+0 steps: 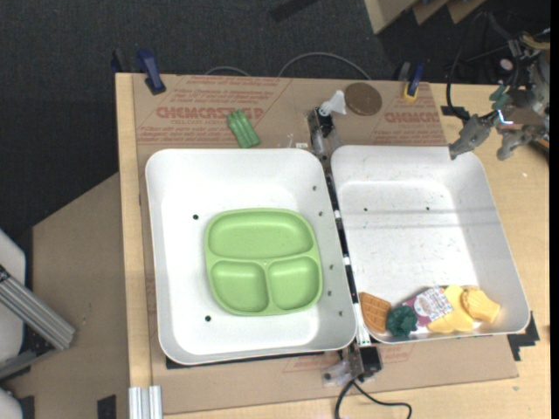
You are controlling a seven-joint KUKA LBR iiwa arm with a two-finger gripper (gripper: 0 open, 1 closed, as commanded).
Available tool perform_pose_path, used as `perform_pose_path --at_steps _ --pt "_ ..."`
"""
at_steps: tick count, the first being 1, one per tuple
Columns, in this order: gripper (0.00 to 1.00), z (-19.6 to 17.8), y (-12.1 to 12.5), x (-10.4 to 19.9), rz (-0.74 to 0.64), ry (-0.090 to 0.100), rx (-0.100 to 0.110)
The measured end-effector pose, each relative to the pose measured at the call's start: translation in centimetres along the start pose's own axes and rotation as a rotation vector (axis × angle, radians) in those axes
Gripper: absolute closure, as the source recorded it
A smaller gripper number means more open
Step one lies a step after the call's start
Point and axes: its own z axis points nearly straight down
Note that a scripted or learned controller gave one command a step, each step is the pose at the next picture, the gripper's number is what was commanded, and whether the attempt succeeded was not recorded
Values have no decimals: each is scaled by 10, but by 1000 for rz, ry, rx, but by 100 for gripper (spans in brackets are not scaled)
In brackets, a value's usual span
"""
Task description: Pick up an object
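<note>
Several small objects lie bunched in the near corner of the right bin (410,225): an orange waffle piece (374,311), a dark green broccoli-like toy (402,321), a pink and white packet (432,303), a yellow piece (447,323) and an orange cookie (479,304). My gripper (486,143) hangs over the bin's far right corner, far from the pile. Its two fingers are spread open with nothing between them.
The left bin (175,199) holds a green divided tray (262,260). On the bench behind the bins lie a small green object (244,130) and a brown disc (362,99). Blue clamps (152,70) grip the back edge.
</note>
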Motion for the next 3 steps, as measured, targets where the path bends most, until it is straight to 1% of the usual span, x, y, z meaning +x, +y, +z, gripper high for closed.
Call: perform_pose_path --at_steps 1,2,3 --pt "0 72 25 3 -2 1 4" --pt "0 161 22 -19 1 1 4" --pt "0 190 19 -26 0 3 3"
